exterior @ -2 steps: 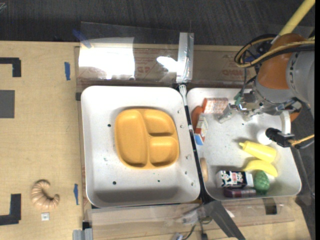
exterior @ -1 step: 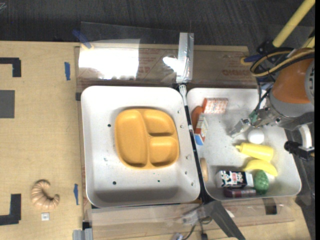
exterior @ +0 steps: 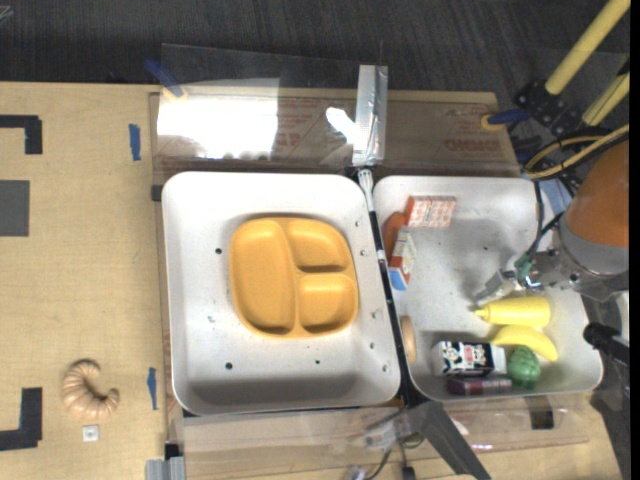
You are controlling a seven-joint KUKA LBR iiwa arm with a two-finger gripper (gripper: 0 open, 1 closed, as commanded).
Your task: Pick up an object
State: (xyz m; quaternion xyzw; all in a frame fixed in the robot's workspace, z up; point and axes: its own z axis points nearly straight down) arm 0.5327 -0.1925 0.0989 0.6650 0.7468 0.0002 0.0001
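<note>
The pincer (exterior: 503,282) is reaching into the right bin (exterior: 470,193) from its right edge, its metal tips hovering just above the yellow corn-shaped toy (exterior: 515,312); whether they are apart or together cannot be told from this slant, and nothing is showing between them. The corn-shaped toy is lying on its side near the right edge of the bin, and a yellow banana (exterior: 530,340) is lying just beside it toward the front. A green round toy (exterior: 524,365) is sitting against the banana at the front right corner. A small black and white carton (exterior: 467,356) is lying along the front edge of the bin, with a dark red marker-like stick (exterior: 480,386) beneath it against the front wall. A red and white box (exterior: 429,211) is resting near the back left corner, and another red and white packet (exterior: 400,248) is leaning along the bin's left wall.

The left bin (exterior: 190,268) is carrying a yellow divided tray (exterior: 293,273) at its middle. On the table (exterior: 70,268), near its front left corner, a tan curled toy (exterior: 89,388) is lying well apart from both bins.
</note>
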